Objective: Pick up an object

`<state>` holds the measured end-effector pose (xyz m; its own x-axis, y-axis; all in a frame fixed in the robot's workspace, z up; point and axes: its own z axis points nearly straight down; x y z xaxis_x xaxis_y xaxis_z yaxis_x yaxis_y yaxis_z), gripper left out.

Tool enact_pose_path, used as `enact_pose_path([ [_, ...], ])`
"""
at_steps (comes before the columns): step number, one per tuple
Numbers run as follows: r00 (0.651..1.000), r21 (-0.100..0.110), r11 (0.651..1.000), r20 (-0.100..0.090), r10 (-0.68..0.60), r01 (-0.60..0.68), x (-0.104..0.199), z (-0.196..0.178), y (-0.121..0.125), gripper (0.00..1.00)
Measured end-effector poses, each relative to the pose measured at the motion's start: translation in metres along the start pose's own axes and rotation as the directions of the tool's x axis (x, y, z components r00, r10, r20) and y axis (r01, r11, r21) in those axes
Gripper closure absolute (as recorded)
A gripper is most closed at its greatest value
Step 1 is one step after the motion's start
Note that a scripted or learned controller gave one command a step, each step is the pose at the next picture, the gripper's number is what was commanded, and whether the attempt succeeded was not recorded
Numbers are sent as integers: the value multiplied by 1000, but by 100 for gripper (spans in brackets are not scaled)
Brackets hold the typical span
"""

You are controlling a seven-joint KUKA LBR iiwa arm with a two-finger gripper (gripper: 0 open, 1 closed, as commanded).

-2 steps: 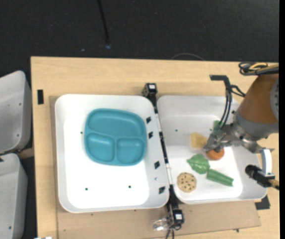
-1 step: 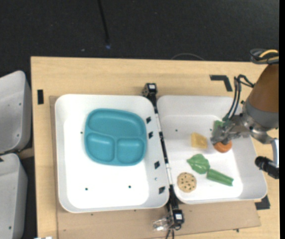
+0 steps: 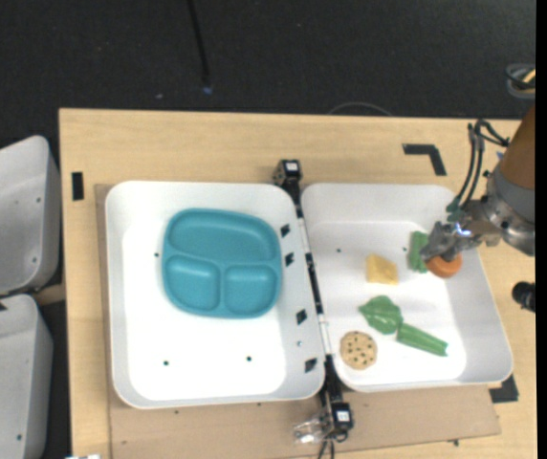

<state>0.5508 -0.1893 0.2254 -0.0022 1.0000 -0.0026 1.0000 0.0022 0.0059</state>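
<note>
Hand [image 3: 439, 249] low over right bin [image 3: 484, 357], near its right wall, at orange-and-green toy [image 3: 433, 256]; finger state: cannot tell. Judgement: centre over toy, clear of wall, before closing. Further out: yellow wedge [image 3: 382, 270], green piece [image 3: 401, 324], cookie [image 3: 358, 349]. No readable writing.

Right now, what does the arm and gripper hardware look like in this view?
The arm enters from the right: grey wrist housing under an orange-brown band, with thin dark cables looping along its left side. The gripper is a small grey metallic assembly with a bright glint on top.
</note>
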Motion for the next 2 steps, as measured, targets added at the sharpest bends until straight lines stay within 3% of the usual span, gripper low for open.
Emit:
enact_pose_path([
  [1, 1000, 5, 1000, -3, -4, 4, 55, 4, 13, 100],
  [2, 1000, 6, 1000, -4, -4, 4, 111, -1, 7, 100],
])
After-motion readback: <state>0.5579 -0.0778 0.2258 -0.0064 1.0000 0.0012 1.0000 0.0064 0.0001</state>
